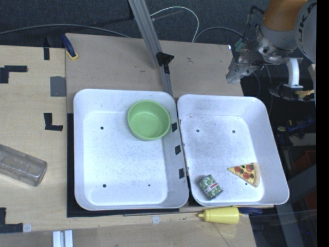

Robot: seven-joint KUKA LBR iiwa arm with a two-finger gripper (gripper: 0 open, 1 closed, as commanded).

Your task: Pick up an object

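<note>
A green bowl (pixel 149 119) sits in the left bin (pixel 87 138), near its far right corner. In the right bin (pixel 267 133) lie a pizza slice toy (pixel 246 173) near the front right and a small green patterned can (pixel 210 186) at the front. My gripper (pixel 235 72) hangs above the bench beyond the right bin's far edge, away from all the objects. Nothing shows between its fingers.
A yellow mustard bottle (pixel 222 215) lies on the bench just in front of the right bin. A clear plastic cylinder (pixel 19 164) lies at the far left. A slanted metal pole (pixel 151 32) rises behind the bins.
</note>
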